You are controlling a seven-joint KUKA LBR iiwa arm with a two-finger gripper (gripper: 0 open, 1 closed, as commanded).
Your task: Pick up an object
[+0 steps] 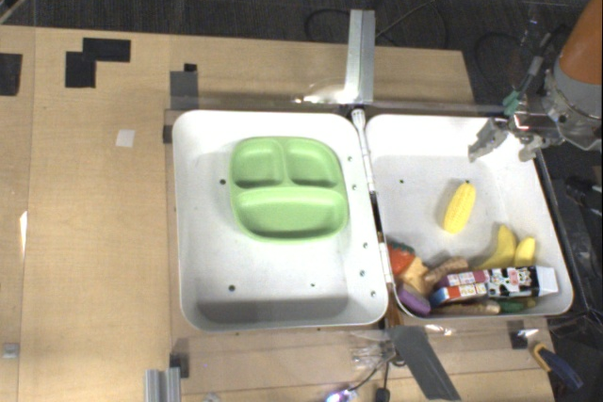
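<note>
My gripper hangs over the far right corner of the right bin, its fingers spread open with nothing between them. Below and left of it, a yellow corn cob lies alone on the bin floor. A banana lies nearer the front right. Along the front wall are a printed carton, a brown piece, a red-orange item and a purple item, crowded together.
The left bin holds a green divided plate. A metal post stands behind the seam between the bins. Cables run over the dark floor behind the bench.
</note>
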